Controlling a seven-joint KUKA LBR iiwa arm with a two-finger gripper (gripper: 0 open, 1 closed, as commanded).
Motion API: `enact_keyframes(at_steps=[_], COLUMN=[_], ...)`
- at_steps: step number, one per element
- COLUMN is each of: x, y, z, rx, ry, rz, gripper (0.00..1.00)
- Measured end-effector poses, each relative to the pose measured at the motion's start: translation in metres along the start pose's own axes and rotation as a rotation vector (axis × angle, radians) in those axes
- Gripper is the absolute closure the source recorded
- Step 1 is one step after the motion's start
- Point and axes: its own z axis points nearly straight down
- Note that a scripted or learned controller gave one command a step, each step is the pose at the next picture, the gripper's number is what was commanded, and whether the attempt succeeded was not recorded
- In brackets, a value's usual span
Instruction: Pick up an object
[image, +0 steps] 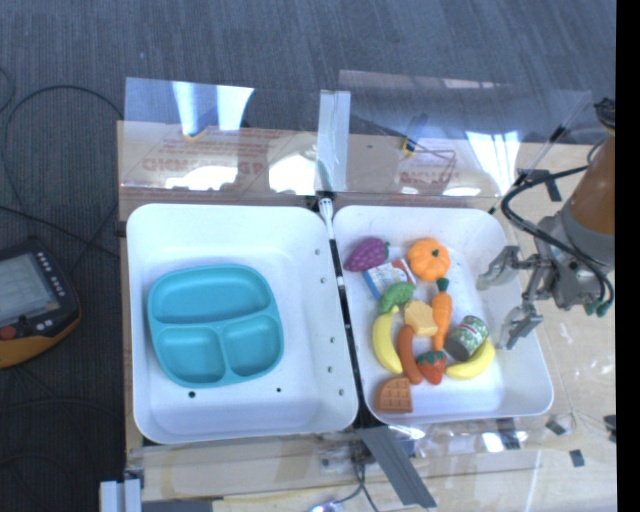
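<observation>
Toy food sits piled in the right bin (520, 395), none of it lifted. From my camera view I log: purple grapes (366, 253) at the pile's upper left, an orange pumpkin (429, 259) just right of them, a small blue-and-white carton (378, 279) below the grapes, a green broccoli (396, 296) touching it. A carrot (441, 303) points down under the pumpkin, a yellowish cheese wedge (421, 319) lies beside it. A yellow banana (385, 343) lies along the left of the pile, a reddish-orange sausage (407, 354) against it, a strawberry (432, 367) next to that. A can (465, 337) with a green label lies tilted at the right, resting on a second banana (472, 364). A waffle-like brown piece (394, 395) is at the bottom left corner of the pile. The gripper (510, 296) hangs over the right edge of this bin, fingers spread wide, nothing between them; one fingertip is up near the bin's upper right wall, the other just right of the can, whether touching I can't tell. The orange-banded arm (590, 200) comes in from the right. The left bin (290, 300) holds a teal divided tray (213, 323) with three compartments. A handheld pendant (32, 295) lies on the floor at far left.
</observation>
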Motion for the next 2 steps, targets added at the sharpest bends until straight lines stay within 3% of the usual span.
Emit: enact_keyframes(at_steps=[1, 2], x=[-0.02, -0.037], y=[0.038, 0.043], z=[0.122, 0.128], rx=[0.002, 0.003], ry=[-0.006, -0.008], rz=[0.121, 0.123], gripper=[0.0, 0.0])
